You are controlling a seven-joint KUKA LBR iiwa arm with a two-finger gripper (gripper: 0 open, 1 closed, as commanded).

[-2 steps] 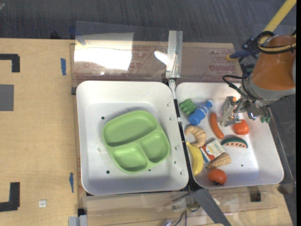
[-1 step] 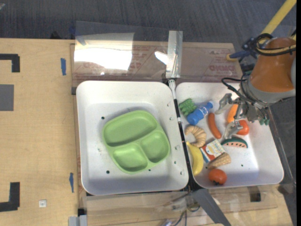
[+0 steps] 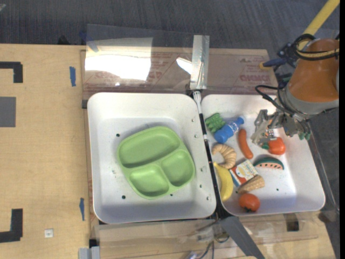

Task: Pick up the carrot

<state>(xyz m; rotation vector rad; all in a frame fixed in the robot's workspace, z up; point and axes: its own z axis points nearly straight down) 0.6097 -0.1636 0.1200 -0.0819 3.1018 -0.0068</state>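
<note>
The carrot point(image 3: 276, 147) is a short orange piece with a green top. It is in the right bin point(image 3: 302, 198), near that bin's right side. My gripper point(image 3: 266, 131) hangs right over the carrot's upper left end, and its metal parts overlap the green top. From this angle the carrot looks either touched by the gripper or just beneath it; I cannot tell which. The grey arm with its orange band point(image 3: 318, 72) comes in from the upper right.
The right bin also holds an orange-red sausage point(image 3: 245, 143), a watermelon slice point(image 3: 269, 163), a blue bottle point(image 3: 228, 130), a green toy point(image 3: 214, 122), a croissant point(image 3: 225, 154), a banana point(image 3: 225, 181), a small box point(image 3: 245, 171) and a red tomato point(image 3: 249, 201). A green divided plate point(image 3: 155, 161) lies in the left bin point(image 3: 102, 117).
</note>
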